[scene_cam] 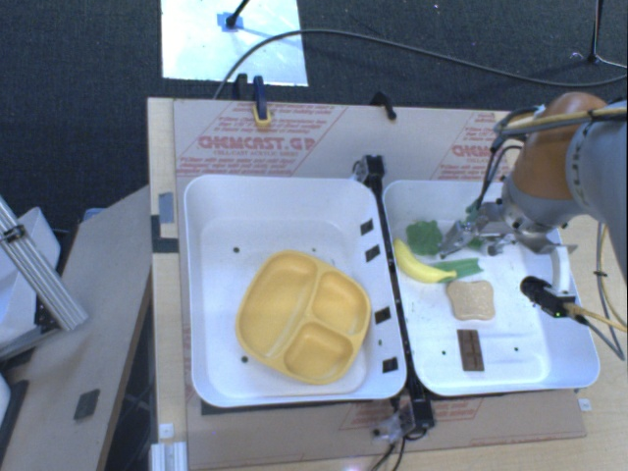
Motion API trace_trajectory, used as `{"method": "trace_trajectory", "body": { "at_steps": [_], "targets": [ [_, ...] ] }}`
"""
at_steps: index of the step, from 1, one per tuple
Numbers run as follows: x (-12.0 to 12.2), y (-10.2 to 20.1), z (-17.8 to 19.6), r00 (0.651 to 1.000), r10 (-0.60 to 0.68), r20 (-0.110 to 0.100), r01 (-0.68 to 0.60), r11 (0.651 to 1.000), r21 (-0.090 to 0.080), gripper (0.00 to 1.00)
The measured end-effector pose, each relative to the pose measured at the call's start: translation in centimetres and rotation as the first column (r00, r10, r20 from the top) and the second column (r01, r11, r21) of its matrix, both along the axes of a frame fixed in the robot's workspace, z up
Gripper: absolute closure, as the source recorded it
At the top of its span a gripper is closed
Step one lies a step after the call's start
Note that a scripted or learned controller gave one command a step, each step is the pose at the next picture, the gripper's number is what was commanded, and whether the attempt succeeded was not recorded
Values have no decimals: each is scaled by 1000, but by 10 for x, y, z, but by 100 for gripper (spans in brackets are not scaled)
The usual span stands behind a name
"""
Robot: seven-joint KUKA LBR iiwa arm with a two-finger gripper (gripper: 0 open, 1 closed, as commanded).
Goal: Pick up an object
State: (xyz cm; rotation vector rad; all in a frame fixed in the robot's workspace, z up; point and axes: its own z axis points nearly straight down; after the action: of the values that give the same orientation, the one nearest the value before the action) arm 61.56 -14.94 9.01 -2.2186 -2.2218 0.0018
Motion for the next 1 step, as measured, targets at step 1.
{"method": "trace_trajectory", "body": {
  "at_steps": [1],
  "targets": [
    [2,0,14,1000,0,7,0,1000,-1,100]
  ]
}}
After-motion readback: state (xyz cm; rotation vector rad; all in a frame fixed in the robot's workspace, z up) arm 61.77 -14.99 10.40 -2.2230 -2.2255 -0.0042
